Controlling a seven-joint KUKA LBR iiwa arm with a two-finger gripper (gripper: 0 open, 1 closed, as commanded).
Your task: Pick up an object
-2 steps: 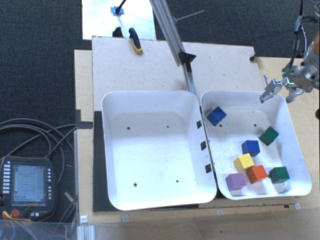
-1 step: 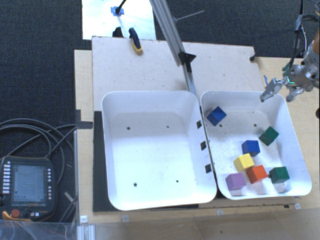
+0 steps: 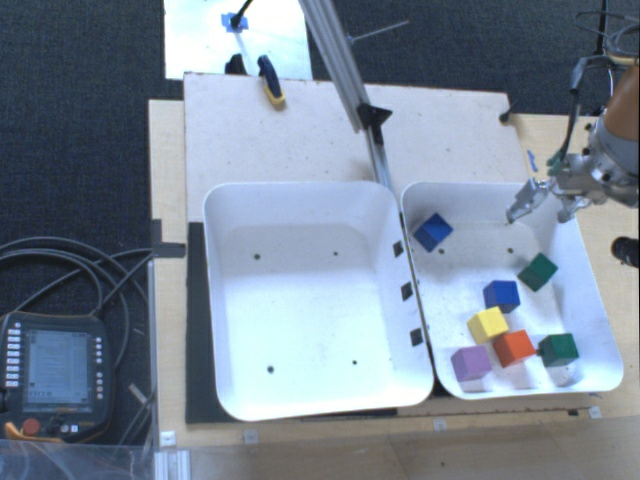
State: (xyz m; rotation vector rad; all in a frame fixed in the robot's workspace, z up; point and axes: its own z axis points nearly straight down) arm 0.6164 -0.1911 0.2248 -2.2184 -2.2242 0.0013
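We see the gripper [image 3: 545,202] hanging over the far right corner of the right bin [image 3: 590,298], reaching in from the right on the grey arm [image 3: 618,153]. Its two fingers look slightly spread, and nothing sits between them.

In the right bin, a blue block [image 3: 433,232] lies alone near the far left corner, close to the wall shared with the left bin [image 3: 215,268]. A dark green block [image 3: 538,271] sits near the right wall, below the gripper and apart from it. Toward the near edge the others cluster: a second blue block [image 3: 501,295], a yellow block [image 3: 488,324] touching it, an orange block [image 3: 514,347] just beside the yellow, a purple block [image 3: 471,363] at the near edge, and another green block [image 3: 558,349] by the near right corner.
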